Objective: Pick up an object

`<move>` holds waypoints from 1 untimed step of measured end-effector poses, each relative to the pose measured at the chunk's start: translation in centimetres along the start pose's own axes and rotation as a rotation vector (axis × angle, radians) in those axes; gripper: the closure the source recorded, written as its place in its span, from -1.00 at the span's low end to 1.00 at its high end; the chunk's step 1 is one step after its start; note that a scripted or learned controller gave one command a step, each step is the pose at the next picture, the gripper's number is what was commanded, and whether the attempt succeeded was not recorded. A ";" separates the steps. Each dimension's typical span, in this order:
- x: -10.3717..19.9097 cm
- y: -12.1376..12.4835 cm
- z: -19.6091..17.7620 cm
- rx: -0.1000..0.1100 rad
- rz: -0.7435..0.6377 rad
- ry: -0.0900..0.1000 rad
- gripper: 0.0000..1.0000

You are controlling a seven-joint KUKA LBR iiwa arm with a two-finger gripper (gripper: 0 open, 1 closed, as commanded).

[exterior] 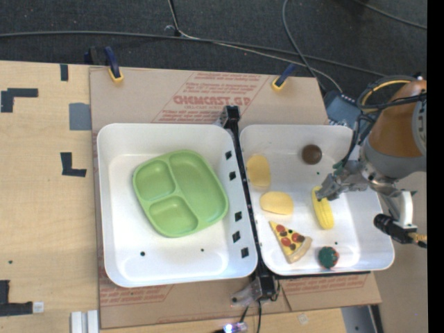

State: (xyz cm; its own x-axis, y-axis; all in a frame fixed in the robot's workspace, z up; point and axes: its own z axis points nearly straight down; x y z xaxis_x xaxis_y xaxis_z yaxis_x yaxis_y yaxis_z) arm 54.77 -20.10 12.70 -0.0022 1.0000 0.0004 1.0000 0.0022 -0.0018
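The right bin (347, 255) holds a yellow corn cob (324, 214), a pizza slice (291, 241), two pale yellow pieces (258, 170) (277, 202), a brown ball (311, 154) and a green-and-red toy (327, 257). My gripper (327, 191) is low in this bin, with its fingertips right at the upper end of the corn cob. Its fingers look close together around the cob's tip, but the cob still lies on the bin floor.
A green divided plate (180, 191) lies in the left bin (118, 255). A black divider (239, 186) separates the bins. The arm's wrist (395, 134) hangs over the right bin's right rim. Cables run along the back of the bench.
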 end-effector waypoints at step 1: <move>0.8 0.6 -5.7 -0.005 0.000 -0.001 1.00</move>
State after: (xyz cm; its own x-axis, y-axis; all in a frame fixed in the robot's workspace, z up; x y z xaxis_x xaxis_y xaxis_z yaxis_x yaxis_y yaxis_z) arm 55.43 -19.29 18.35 -0.0024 1.0000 -0.0006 1.0000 0.0024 0.0029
